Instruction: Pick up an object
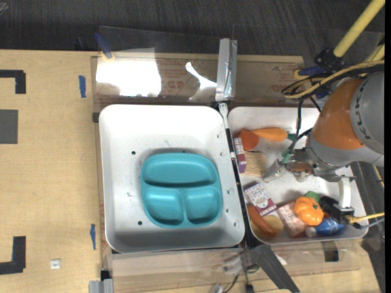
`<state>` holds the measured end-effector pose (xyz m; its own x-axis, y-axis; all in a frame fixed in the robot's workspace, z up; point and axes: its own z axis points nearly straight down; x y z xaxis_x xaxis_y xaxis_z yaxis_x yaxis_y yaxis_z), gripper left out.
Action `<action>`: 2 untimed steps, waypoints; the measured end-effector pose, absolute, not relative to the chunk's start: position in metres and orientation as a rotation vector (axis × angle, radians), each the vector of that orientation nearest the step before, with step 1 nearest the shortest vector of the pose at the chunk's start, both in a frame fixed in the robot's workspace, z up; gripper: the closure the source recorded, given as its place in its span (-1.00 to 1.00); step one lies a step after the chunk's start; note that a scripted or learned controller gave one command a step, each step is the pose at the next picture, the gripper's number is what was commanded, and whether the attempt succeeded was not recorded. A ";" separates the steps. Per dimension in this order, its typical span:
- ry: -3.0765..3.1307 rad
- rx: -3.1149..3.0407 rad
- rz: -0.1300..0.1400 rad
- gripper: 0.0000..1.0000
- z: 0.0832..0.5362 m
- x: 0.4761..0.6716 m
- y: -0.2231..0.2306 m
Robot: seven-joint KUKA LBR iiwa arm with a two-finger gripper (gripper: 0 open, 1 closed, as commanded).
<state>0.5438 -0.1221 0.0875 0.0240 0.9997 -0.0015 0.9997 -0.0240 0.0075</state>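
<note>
Right half of frame: right bin point(264, 113), cluttered. Left half: left bin point(116, 163), one teal divided plate point(181, 188) flat in its middle. Both on tan surface point(43, 176), side by side, rims meeting at frame centre.

Arm point(345, 124) in from right edge, orange band over right bin's upper right corner. Pincer point(276, 168) low over middle of right bin, pointing toward frame left. Released or clenched: cannot tell from this slant.

Crowding around pincer:
- dark red box point(239, 157) against bin's left wall
- small red-orange piece point(249, 141) just above box, upper left of bin
- orange carrot point(270, 133) crosswise along upper part of bin, above pincer
- patterned white pack point(257, 196) below pincer, tilted
- brown round item point(267, 223) in lower left corner, partly under pack's lower edge
- pink pack point(291, 218) just right of brown item
- orange pumpkin-like toy point(307, 210) with green stem, lower centre, touching pink pack
- blue item point(327, 227) lower right, mostly hidden

Nearest pick candidate: tan piece point(256, 162), left-centre of right bin, just left of pincer; contact unclear. Pale beige, blocky, matte, soft edges. Right side partly covered by pincer. Hemmed by dark red box on left and patterned pack below.
</note>
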 end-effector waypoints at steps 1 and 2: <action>2.170 2.265 0.002 -1.00 0.086 0.632 -0.133; 2.005 2.429 -0.023 -1.00 0.085 0.663 -0.113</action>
